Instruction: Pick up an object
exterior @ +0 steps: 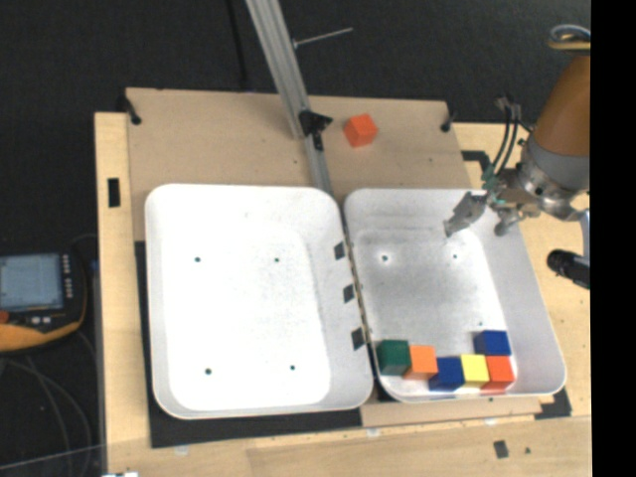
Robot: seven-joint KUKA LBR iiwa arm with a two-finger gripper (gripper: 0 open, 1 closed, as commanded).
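Looking down at a slant on the bench point(248, 455): 2 shallow white bins side by side. Left bin point(169, 266) has a bare floor w/ a few dark dots. Right bin point(517, 266) holds 6 blocks, all bunched along its near edge — green block point(394, 356) at the left end, orange block point(423, 360) touching it, then a blue block point(447, 373), yellow block point(474, 369) and a red-orange block point(500, 370) in a row; a 2nd blue block point(492, 343) sits just behind the yellow and red-orange ones. A 7th block, an orange cube point(360, 130), lies outside the bins on the tan board point(219, 137) behind them, near a slanted metal rail point(283, 58).

Arm point(568, 107) comes in from the right, wrist angled down and left over the right bin's far right corner. Gripper point(482, 214) hangs there, its 2 fingers spread apart w/ nothing between them — well apart from the block cluster.

Off the bench at left: a small handheld screen unit point(35, 284).
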